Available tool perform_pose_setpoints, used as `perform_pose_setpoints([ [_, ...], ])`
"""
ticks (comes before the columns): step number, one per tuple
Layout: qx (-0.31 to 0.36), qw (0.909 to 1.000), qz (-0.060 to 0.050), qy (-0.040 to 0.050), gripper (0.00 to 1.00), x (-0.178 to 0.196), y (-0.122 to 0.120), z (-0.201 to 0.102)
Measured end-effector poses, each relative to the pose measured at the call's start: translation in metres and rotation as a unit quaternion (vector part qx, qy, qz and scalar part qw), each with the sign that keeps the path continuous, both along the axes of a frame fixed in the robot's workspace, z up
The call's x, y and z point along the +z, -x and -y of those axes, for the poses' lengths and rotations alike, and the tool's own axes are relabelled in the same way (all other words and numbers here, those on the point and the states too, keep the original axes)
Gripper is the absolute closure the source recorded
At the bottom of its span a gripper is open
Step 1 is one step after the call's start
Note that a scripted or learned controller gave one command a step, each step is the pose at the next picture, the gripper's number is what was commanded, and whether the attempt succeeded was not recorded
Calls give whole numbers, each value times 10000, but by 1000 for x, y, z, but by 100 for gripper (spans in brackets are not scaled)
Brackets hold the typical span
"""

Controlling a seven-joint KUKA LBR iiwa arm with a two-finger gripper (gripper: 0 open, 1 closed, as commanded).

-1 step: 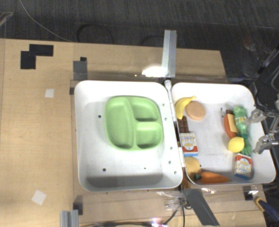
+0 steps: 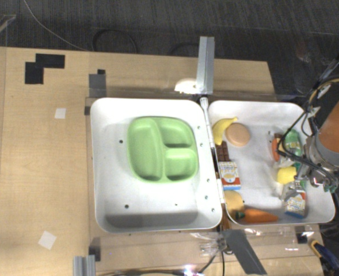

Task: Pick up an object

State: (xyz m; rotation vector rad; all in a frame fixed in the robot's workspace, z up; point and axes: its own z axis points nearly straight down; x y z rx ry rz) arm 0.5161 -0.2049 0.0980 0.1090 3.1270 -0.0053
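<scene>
Lemon (image 2: 285,175) lies at the right bin's (image 2: 255,111) right side, lower right of frame, just under the gripper (image 2: 298,180), whose jaws I cannot tell open or closed; approach seems underway, calling next for a firm close.

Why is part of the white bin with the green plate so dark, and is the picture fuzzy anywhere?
In the camera view, the left bin has a grey shadow along its near wall, and the green tray shades its own dips. The small toys beside the end effector look soft and blurry, so they are hard to name. A bright glare spot sits on the bench behind the bins.
</scene>
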Motion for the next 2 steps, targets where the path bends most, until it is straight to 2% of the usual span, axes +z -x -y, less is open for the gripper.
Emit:
perform_pose_setpoints([
  [1,83,10000,4,9,0,-8,-2,-8],
  [2,-771,9970,42,1,0,-7,23,-29],
])
